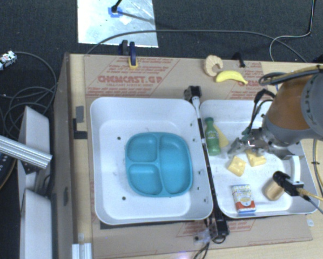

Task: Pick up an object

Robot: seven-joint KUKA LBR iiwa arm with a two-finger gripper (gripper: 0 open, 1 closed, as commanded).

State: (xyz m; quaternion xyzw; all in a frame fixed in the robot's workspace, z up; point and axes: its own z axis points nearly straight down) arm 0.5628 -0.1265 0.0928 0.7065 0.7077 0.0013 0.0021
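- since the arm (296, 112) enters from the right of the camera view, the gripper (247, 144) sits low over the right bin (258, 106), which holds the loose items worth trying for.
- claw state: cannot tell whether it is open or closed; the tip is small and cluttered against the bin floor. nothing can be made out gripped in it.
- likely target (judgement): a yellow chunk (237, 166) lies just below the gripper tip, and a second yellow chunk (256, 158) just beside it, partly under the wrist. the tip appears close to both, though contact cannot be confirmed.
- other items in the right bin: a green bottle (211, 136) lying along the left wall, a small carton (242, 198) near the front edge, and a tan lump (272, 190) towards the front right.
- the left bin (107, 117) holds a blue divided plate (159, 163), flat and centred, well apart from the gripper.
- a banana (230, 77) lies on the bench behind the bins, out of play for now.
- risk (judgement): the two chunks sit close together, so a closing grip may nudge one aside.
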